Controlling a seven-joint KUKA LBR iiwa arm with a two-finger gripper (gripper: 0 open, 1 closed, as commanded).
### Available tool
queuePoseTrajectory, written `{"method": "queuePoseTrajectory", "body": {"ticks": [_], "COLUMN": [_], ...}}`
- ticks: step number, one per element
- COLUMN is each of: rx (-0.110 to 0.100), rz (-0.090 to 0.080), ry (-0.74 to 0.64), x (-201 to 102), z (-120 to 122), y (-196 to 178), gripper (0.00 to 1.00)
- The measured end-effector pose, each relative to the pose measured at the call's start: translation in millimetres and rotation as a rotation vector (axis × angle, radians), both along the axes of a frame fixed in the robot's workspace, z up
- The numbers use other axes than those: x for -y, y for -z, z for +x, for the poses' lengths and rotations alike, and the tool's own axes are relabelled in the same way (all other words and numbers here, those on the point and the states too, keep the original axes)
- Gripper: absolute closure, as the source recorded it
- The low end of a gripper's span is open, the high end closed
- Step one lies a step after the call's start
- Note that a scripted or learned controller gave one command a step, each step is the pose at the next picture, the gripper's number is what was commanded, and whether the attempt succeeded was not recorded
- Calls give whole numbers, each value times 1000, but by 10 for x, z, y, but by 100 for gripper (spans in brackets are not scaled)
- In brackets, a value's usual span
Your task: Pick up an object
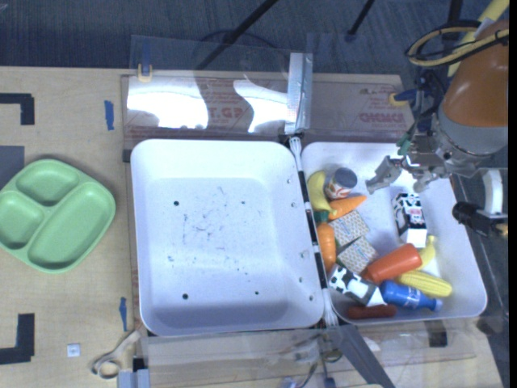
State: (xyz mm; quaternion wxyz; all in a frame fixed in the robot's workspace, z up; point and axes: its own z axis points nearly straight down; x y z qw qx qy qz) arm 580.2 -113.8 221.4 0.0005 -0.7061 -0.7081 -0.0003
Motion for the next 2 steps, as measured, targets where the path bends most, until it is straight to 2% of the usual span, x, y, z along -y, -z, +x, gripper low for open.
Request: {"method": "queuePoseTrajectory", "body": {"ticks": [1,2], "rx": [1,3], "rz": [-1,0], "ry": [205,218], "x": [628,808], "z": [84,42], "y": [414,1262], "gripper": [0,0]}}
